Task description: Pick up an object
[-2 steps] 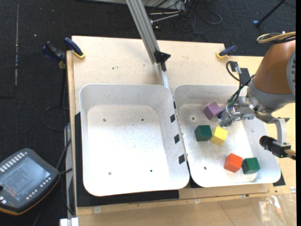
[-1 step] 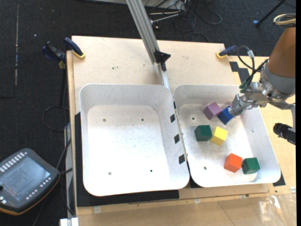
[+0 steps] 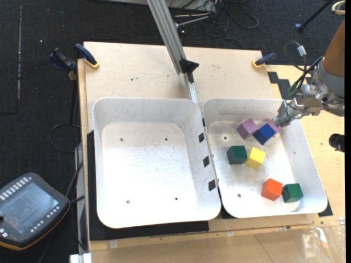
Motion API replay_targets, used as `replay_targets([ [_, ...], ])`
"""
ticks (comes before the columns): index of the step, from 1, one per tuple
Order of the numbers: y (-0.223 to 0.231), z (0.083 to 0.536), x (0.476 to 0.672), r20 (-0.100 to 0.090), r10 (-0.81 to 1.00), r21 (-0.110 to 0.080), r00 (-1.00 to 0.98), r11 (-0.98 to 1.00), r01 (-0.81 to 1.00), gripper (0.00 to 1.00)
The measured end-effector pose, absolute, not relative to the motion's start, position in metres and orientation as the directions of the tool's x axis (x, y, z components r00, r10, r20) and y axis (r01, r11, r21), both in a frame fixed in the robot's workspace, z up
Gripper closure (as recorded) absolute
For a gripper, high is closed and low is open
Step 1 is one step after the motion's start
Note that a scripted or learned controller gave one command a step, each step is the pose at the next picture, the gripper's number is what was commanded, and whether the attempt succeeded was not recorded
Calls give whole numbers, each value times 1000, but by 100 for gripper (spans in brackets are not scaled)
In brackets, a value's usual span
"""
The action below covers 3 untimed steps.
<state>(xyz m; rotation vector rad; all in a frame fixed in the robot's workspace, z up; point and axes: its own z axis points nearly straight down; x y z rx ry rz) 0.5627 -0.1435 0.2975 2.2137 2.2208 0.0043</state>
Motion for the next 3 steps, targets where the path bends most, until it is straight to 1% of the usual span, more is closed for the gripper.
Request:
replay_targets([
  [1, -90, 290, 561, 1, 1000, 0, -8, 8, 1000, 100],
  [2, -30, 281, 563, 2, 1000, 0, -9, 9, 1000, 100],
  [3, 21, 264, 582, 1, 1000, 0, -8, 8, 1000, 100],
])
